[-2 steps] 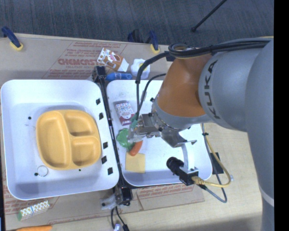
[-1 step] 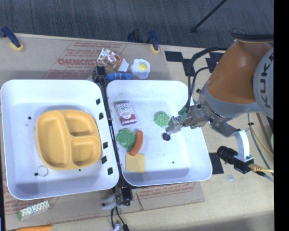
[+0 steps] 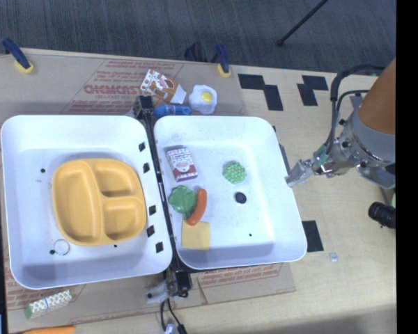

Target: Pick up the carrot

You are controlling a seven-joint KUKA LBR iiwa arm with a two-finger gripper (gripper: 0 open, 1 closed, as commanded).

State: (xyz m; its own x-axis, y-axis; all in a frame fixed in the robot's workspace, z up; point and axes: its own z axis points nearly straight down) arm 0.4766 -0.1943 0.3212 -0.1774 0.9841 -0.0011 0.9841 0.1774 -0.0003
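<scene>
Orange against white plastic, the carrot (image 3: 198,207) lies near the front left of the right bin (image 3: 279,235), slanted, its lower end touching a yellow cheese-like block (image 3: 196,236) and its side pressed against a green leafy vegetable toy (image 3: 182,199). It looks like a small, light, stiff plastic toy with a smooth, possibly slippery skin; the best hold is probably across its narrow middle, from the free right side, since its left side is crowded. Farther back in the same bin sit a small red-labelled carton (image 3: 181,163), its print too small to read, a green dotted disc (image 3: 233,172) and a dark round piece (image 3: 240,198). The left bin (image 3: 14,256) holds a yellow divided tray (image 3: 99,200). The gripper (image 3: 297,173) hangs just outside the right bin's right rim, well apart from the carrot and carrying nothing; whether it is spread or closed cannot be told. Beyond the bins, red lettering on the cardboard (image 3: 90,82) appears to read "CHEMCAST", beside a toy fried egg (image 3: 203,99).
</scene>
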